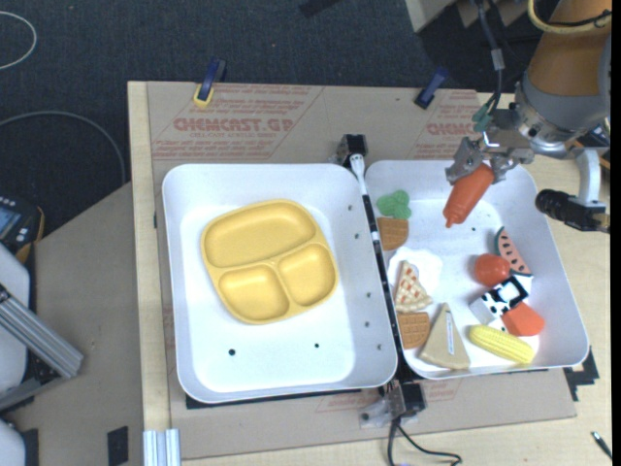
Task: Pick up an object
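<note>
Orange carrot (467, 195), top hidden in end effector (482, 167)

From my console the arm (572, 42) shows as a rounded link with a broad orange band, and below it a paler grey wrist ring with a metallic sheen. Dark cables loop past it near the top, one yellowish hose curving beside the orange section. The gripper (482, 163) is a small grey and black assembly with a speck of green on its side.
</note>
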### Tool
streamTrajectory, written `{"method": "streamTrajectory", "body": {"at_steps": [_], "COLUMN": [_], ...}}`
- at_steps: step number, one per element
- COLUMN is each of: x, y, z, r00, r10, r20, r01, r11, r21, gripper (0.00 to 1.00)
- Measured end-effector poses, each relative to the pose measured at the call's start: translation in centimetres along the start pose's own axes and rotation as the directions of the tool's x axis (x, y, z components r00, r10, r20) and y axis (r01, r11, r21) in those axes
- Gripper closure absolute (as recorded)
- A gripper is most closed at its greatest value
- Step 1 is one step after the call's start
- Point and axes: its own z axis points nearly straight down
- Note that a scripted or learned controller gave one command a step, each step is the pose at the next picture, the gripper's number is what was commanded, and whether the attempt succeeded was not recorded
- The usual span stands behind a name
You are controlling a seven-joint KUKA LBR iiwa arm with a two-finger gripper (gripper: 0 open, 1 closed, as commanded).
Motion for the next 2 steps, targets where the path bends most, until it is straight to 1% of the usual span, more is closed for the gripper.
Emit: {"method": "streamTrajectory", "body": {"at_steps": [1,2], "x": [5.2,4.2], "y": [-2.5,-1.2], "z": [-0.2,0.9], "r00": [1.000,1.000], "r10": [0.000,0.005], "r20": [0.000,0.004], "r01": [0.000,-0.005], "r11": [1.000,1.000], "r21": [0.001,-0.002], "gripper": [1.00,1.00]}}
